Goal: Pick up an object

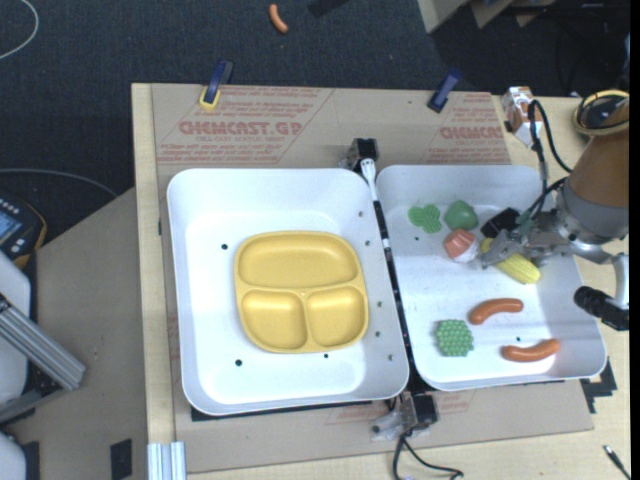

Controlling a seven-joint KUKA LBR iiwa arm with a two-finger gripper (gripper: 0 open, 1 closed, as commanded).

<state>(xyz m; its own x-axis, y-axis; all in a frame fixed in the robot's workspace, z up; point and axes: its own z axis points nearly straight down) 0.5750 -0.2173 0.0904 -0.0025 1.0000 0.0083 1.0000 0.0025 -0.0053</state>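
Yellow corn (520,268) by gripper (497,251) — grip state unclear — cardboard bench (300,118), dark carpet (120,28).

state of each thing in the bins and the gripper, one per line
yellow tray: upright in left bin, compartments bare
gripper: low in right bin, by the red and yellow pieces
yellow piece: lying beside gripper
two sausages: lying flat, apart
green broccoli: resting near front

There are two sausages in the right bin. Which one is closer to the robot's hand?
The upper sausage, lying just below the yellow corn beside the hand. The other sausage sits lower, near the bin's front edge.
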